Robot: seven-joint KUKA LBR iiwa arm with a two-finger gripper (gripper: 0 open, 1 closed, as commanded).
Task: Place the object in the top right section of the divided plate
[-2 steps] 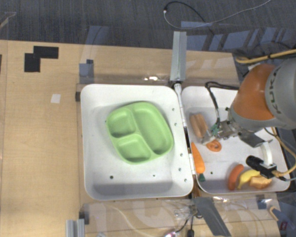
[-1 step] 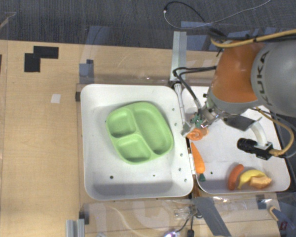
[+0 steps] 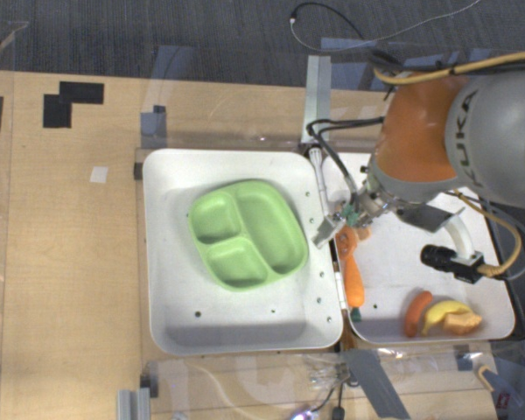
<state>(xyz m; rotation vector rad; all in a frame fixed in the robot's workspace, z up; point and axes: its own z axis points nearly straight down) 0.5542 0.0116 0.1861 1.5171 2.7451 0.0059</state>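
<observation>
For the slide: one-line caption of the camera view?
Gripper over a carrot at the right bin's left edge; green divided plate in left bin.

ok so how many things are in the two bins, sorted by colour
green: 1, the divided plate in the left bin
orange: 2, the carrot by the gripper and an orange piece in the right bin
yellow: 1, the banana-like piece
total: 4

Orange-yellow toy food pile in right bin near corner.
</observation>
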